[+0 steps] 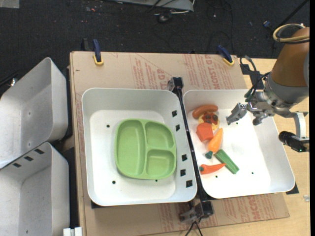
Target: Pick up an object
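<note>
We see a pile of toy food in the right bin (275, 178), close to its left wall: a hot dog (204, 110), an orange carrot (215, 140), a green cucumber (227, 161) and a red chili pepper (212, 168). The gripper (247, 113) hangs above the bin's upper right part, its fingers spread apart and pinching nothing. The left bin (98, 146) has a green divided plate (146, 149).

Camera position: mounted above the worktop (128, 68), tilted downward.
Facing: toward the worktop's far edge and the dark floor (49, 23) beyond.
Nearness: moderate; both white bins (93, 132) are framed whole.
Arm entry: from the right of the worktop.
</note>
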You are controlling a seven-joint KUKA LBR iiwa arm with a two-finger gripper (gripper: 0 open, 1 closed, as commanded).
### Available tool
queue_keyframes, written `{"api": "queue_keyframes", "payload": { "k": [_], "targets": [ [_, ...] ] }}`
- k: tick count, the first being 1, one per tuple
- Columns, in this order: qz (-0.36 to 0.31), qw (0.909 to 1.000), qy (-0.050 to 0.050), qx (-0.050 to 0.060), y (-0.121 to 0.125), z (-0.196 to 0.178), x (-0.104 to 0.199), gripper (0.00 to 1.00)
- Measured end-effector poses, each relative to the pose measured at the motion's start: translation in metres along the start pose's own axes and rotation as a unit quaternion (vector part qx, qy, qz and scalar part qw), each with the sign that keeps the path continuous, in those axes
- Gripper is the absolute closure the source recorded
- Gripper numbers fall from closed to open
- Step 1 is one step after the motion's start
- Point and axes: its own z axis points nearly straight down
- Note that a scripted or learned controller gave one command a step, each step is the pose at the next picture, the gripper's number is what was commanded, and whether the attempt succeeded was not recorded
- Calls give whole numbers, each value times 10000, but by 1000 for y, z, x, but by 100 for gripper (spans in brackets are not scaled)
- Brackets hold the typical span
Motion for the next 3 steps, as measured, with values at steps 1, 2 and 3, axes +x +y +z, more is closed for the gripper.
{"api": "queue_keyframes", "payload": {
  "k": [1,2,3],
  "targets": [
    [-14,10000,-11,-64,3,-7,0,0],
    [-4,10000,-10,-49,5,37,-5,0],
    [0,10000,-14,-54,4,94,-15,0]
  ]
}}
